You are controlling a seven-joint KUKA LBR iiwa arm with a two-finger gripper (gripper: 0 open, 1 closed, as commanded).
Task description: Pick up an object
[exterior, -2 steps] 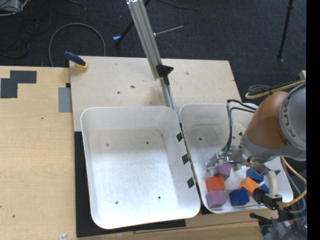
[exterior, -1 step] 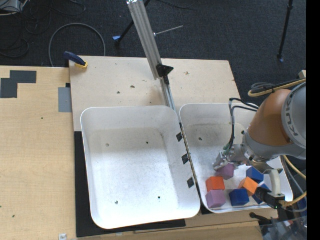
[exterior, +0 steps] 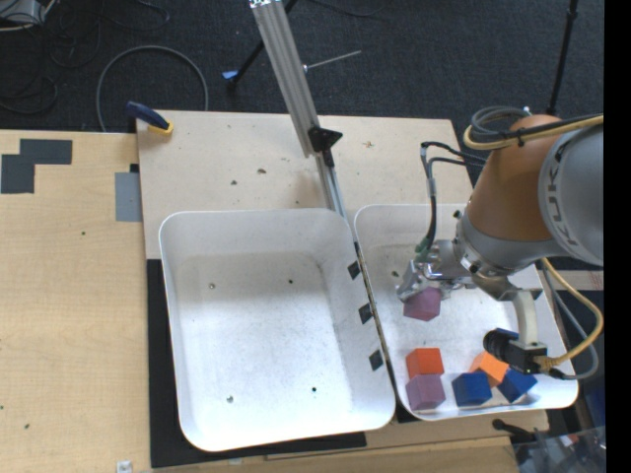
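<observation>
My gripper [exterior: 421,286] hangs over the middle of the right bin [exterior: 394,227], reaching in from the right. A purple block [exterior: 423,307] sits right under it, its top edge caught between the two metal fingers, which are shut on it. Whether the block is off the bin floor I cannot tell. Nearer the front of the same bin lie an orange block [exterior: 425,361], a second purple block [exterior: 425,392], a blue block [exterior: 471,389], another orange block [exterior: 490,367] and another blue one [exterior: 518,385].
The left bin [exterior: 177,264] stands beside the right one, with a divider wall [exterior: 363,294] between them. A slanted metal rail [exterior: 291,72] rises behind the bins. The arm's body and cables [exterior: 523,215] cover the right bin's right side.
</observation>
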